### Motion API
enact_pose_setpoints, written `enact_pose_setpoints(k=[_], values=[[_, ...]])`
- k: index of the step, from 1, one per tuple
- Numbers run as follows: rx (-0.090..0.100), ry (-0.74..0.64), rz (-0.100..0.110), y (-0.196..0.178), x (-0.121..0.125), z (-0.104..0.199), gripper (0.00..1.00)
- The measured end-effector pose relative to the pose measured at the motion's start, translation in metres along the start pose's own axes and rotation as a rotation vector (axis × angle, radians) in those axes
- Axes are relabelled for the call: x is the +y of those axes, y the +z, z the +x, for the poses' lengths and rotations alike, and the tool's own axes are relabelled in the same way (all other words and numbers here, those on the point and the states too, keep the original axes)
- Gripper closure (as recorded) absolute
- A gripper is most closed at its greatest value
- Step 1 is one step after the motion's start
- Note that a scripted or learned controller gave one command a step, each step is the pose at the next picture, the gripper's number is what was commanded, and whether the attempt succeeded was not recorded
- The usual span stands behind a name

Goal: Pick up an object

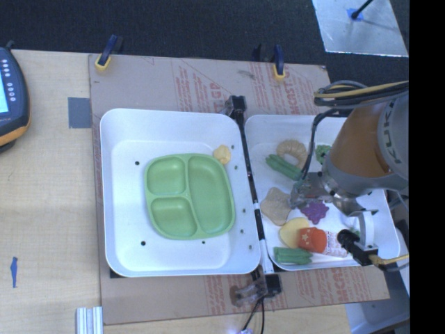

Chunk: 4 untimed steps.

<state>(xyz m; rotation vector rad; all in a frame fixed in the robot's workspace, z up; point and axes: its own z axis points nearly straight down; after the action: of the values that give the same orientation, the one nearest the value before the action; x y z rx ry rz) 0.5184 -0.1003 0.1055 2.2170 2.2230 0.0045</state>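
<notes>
The claw hangs low in the right bin, and I cannot tell how it is set. The purple grape bunch lies just beside the claw, nearer the red-and-yellow toy; a green bean lies on the claw's other side.

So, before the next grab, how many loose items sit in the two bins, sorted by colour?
Green: 4: tray, bean, pod, scrap
Yellow: 2
Tan: 2
Purple: 1
Red: 1
Total: 10
</notes>
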Motion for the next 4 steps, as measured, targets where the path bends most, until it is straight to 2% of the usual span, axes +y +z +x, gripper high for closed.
enact_pose_setpoints(k=[1,2,3,4], values=[[0.0,-0.001,0.001,0.001,0.0,0.0,0.0],[0.001,-0.002,0.004,0.012,0.041,-0.012,0.0],[-0.003,-0.004,-0.002,0.012,0.116,-0.032,0.0],[-0.002,-0.004,0.003,0.013,0.139,-0.048,0.0]])
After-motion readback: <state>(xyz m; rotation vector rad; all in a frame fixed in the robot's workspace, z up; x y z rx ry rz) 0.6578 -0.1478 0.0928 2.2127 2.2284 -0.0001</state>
